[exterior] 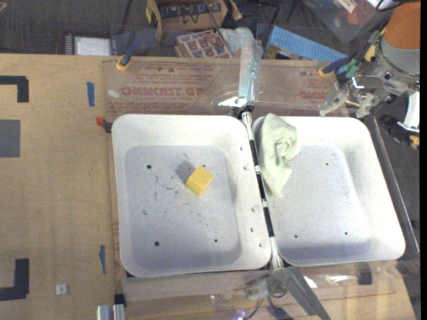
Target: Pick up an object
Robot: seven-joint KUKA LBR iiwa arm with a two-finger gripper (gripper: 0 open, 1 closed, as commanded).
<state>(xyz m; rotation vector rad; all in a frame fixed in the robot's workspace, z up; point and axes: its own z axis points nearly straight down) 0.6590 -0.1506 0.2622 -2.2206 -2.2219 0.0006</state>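
A small yellow block (pixel 199 180) lies in the left bin (pixel 133 139), a little above its middle. A crumpled pale green cloth (pixel 277 153) rests against the left wall of the right bin (pixel 373 199), close to the seam between the bins. My gripper (pixel 347 105) hangs above the bench just beyond the right bin's far right corner, well away from both objects. Its fingers are spread open with nothing between them.
Behind the bins lies a clear plastic sheet (pixel 180 89) with red lettering, and clutter of boxes and clamps (pixel 200 19) beyond it. The wooden bench top (pixel 53 179) extends to the left of the bins.
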